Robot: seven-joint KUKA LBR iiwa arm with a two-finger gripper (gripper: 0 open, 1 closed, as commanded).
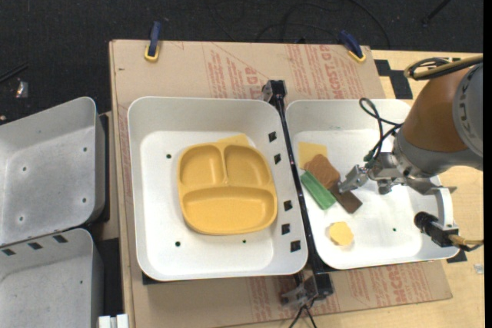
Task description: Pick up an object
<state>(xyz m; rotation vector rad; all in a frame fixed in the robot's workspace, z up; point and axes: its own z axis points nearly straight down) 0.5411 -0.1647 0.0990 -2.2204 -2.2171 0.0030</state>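
The right bin point(400, 127) holds several small items. A pale yellow flat piece point(310, 152) lies near its left wall, with a brown block point(324, 169) just below it. A green bar point(316, 190) lies slanted beside them, a dark brown piece point(348, 201) sits to its right, and a small yellow chunk point(340, 234) rests near the front. My gripper point(356, 179) reaches in from the right and hangs low, just above and right of the brown block and the dark brown piece. Nothing is visibly held.
The left bin point(154, 127) holds a yellow divided plate point(227, 190). A black divider point(288, 165) runs between the bins. Two clamps point(153, 42) point(353, 47) hold the cardboard base at the back. Grey metal trays point(46, 157) lie at far left.
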